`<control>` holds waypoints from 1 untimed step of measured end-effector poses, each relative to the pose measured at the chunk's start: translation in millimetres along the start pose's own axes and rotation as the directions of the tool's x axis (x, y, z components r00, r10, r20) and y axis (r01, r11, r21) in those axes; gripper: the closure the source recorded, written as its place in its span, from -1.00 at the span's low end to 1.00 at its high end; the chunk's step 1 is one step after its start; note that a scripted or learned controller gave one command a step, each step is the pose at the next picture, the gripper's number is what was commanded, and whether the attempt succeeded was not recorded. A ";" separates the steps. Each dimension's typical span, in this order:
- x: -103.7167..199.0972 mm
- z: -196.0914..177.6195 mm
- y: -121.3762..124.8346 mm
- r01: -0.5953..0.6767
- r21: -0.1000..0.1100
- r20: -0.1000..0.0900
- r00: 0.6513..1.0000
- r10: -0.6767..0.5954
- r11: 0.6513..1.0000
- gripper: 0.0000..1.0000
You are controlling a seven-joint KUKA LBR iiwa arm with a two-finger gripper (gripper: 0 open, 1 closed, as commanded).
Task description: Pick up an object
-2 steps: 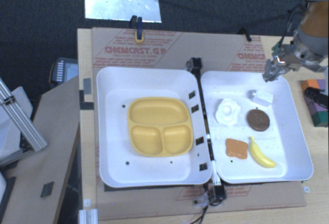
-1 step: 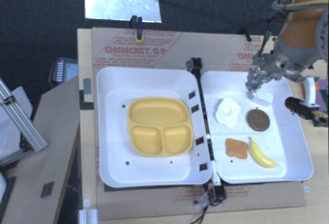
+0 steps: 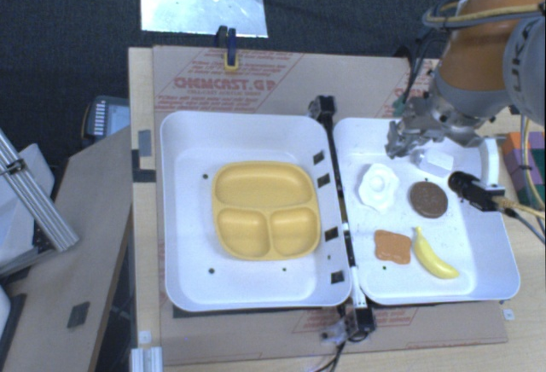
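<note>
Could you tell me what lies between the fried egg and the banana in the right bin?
The camera view shows an orange piece of toast between fried egg and banana.

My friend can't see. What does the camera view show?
A grey and orange robot arm's gripper hangs over the back of the right bin, which holds a toy fried egg, brown cookie, orange toast piece and banana. The left bin holds a yellow divided plate.

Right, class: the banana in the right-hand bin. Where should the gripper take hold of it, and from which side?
Probably across the thick middle of the banana, coming straight down from above. It lies flat on the right bin floor, running diagonally, so fingers should close across its narrow width. The orange piece sits close to its left, leaving less room there.
</note>
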State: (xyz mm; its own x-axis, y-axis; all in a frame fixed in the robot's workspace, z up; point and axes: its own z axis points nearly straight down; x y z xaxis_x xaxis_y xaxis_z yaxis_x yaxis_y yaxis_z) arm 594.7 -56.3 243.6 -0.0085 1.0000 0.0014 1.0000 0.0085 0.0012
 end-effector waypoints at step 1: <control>55.7 12.2 -15.0 0.001 0.002 -0.001 1.000 -0.001 1.000 1.00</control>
State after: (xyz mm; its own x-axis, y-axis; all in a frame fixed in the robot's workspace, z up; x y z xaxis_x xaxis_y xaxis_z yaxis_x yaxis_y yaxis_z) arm 579.2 -0.7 231.5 -0.0100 0.9999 0.0026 1.0000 0.0100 -0.0006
